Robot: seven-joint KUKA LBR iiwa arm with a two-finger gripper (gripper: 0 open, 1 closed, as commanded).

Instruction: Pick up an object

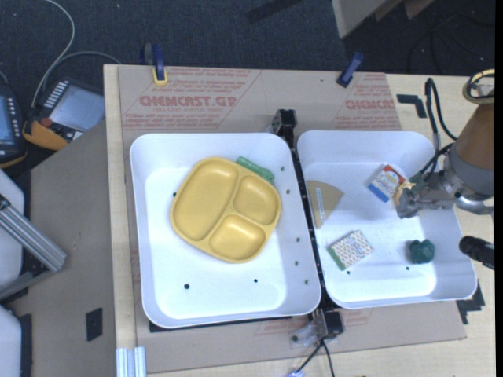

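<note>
Camera view: the gripper (pixel 408 203) is seen low in the right bin (pixel 377 289), near its right wall, at the end of the grey wrist. Whether it is open or closed cannot be told, since its tip is blurred against the white floor. Just beside it, up and to the left, a small blue, white and orange packet (pixel 384 183) is lying, close to touching. This is judged the likeliest object to be picked: it is expected to be light and somewhat crushable, best taken across its narrow sides. Below the gripper a dark green lump (pixel 421 250) is found, probably soft. Further left a patterned flat card (pixel 351 248) and a tan wedge (pixel 324 200) are lying; both would be hard to pinch. A yellow divided tray (pixel 226 208) is held in the left bin (pixel 212 301).
</note>
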